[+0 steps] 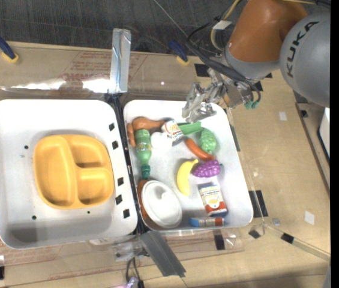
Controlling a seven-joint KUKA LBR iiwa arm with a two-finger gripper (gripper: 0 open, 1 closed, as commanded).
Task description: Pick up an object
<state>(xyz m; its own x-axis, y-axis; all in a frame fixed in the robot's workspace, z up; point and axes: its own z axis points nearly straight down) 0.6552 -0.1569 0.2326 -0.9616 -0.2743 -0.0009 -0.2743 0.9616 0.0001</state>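
Note:
My gripper (197, 105) hangs over the back edge of the right bin (236, 161), its metal fingers pointing down with nothing visible between them. Just below it lie a small white carton (173, 128), a green stick-shaped toy (188, 126), a green bumpy vegetable (208, 140) and an orange carrot (197, 149). Further forward in the same bin sit a banana (184, 176), purple grapes (206, 169), a small juice box (212, 198), a green bottle (143, 150), a brown drumstick shape (147, 124) and a white bowl (160, 201).
The left bin (13, 119) holds a yellow divided tray (73, 170). A marker (205, 222) lies along the right bin's front wall. A silver taped post (120, 59) stands behind the gap between the bins. Cables run behind the arm.

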